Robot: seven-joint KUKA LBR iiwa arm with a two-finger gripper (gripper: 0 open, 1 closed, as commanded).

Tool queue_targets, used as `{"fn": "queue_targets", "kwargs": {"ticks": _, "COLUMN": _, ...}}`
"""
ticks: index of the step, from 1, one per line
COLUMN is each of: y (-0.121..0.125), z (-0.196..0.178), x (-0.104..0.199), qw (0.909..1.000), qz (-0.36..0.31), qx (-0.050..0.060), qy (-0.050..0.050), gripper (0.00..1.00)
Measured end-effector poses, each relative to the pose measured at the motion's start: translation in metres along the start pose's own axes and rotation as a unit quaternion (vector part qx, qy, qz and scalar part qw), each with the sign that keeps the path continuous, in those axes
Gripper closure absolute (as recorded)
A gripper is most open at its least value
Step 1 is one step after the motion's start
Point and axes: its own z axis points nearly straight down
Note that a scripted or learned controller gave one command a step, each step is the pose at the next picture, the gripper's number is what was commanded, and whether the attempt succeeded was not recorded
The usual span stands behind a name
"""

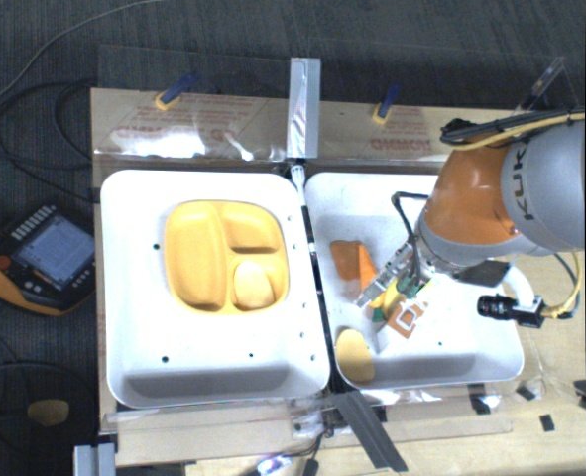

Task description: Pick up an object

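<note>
The right bin (471, 360) holds several small things. An orange block (349, 260) lies near its left wall. A small yellow and green piece (380, 311) and a brown and white square piece (407, 318) lie side by side near the middle. A pale yellow round thing (353, 352) rests at the bin's front left corner. My gripper (392, 284) reaches down from the right, just right of the orange block and directly above the yellow and green piece. Its tips are lost among these things.
The left bin (134, 345) carries a yellow divided tray (198, 256) with a pale round thing (253, 286) in one compartment. A ridge (312, 266) separates the two bins. The arm's orange band (471, 206) hangs over the right bin's far half.
</note>
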Motion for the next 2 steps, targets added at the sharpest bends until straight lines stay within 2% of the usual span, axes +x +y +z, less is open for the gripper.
{"fn": "queue_targets", "kwargs": {"ticks": 1, "y": 0.054, "z": -0.195, "x": 0.042, "qw": 0.9986, "qz": -0.053, "qx": 0.005, "qy": 0.005, "gripper": 1.00}}
{"fn": "queue_targets", "kwargs": {"ticks": 2, "y": 0.098, "z": -0.198, "x": 0.019, "qw": 0.9990, "qz": 0.044, "qx": 0.007, "qy": 0.004, "gripper": 1.00}}
